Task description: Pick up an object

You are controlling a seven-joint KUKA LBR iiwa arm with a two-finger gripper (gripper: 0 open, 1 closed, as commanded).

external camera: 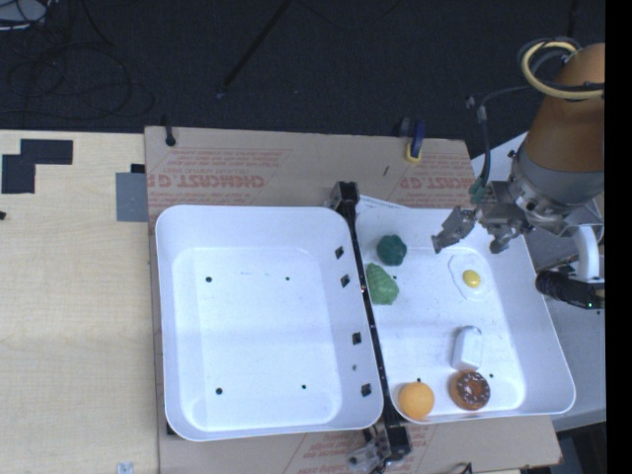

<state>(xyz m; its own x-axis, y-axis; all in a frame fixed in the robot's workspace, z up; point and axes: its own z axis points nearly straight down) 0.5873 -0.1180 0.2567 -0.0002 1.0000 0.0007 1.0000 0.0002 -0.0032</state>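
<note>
My gripper (477, 233) hangs over the back of the right bin (538, 363), its two dark fingers spread apart with nothing between them. Just below it lies a fried egg toy (470, 277). To the gripper's left sit a dark green lump (392, 249) and a lighter green leafy piece (381, 285) near the divider. Toward the front of the bin lie a small white block (466, 347), a chocolate donut (470, 390) and an orange ball (417, 400).
The left bin (188, 344) stands beside the right one, joined by a black divider strip (360, 304). Both rest on a cardboard sheet (276, 166). A yellow and blue clamp (416, 141) grips the cardboard's back edge. Cables loop around the arm at the right.
</note>
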